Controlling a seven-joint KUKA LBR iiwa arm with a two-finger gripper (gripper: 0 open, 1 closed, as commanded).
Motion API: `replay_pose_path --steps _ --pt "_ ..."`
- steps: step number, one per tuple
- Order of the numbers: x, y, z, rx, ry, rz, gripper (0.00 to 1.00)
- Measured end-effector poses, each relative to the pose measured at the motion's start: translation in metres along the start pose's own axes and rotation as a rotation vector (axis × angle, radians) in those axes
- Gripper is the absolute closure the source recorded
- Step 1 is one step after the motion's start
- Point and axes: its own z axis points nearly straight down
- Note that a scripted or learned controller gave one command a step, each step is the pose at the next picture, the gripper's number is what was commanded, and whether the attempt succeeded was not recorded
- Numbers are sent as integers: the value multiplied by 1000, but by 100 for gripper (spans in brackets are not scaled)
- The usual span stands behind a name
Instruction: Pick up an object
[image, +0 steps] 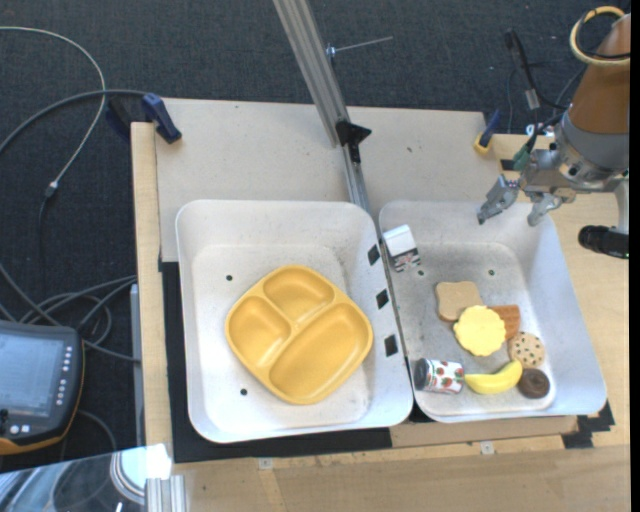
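On the left, the left bin (200, 240) holds a yellow plate (299, 333) with three sections, and nothing sits on the plate. It is big and flat, so it is not an easy thing to grab.

Next comes the right bin (560, 290). At its far left corner a little white box (400, 243) lies by itself, close to the wall between the bins. At the near end the toy food sits bunched up: a small can (440, 375) lies on its side at the left, a slice of bread (457, 298) is a bit farther back, a yellow round cookie (479, 330) touches the bread, a banana (495, 379) lies in front, a chip cookie (525, 348) sits to the right and a brown donut (535, 383) is at the near right corner.

Far right, the gripper (520, 200) hangs over the far edge of the right bin. Its two fingers are apart and hold nothing.

To do this well, I think the arm should pick one thing that has room around it. The white box looks best, since nothing touches it. The arm should go straight above it, turn so a finger goes down on each side, drop low, then squeeze. The bin wall is close, so a finger could bump it
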Motion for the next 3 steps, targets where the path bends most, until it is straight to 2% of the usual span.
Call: replay_pose_path --steps 1,2,3 --pt "0 1 -12 -3 -2 -2 100" --pt "0 1 -11 -2 -2 -2 0" --pt "0 2 -23 -6 -4 -3 100"
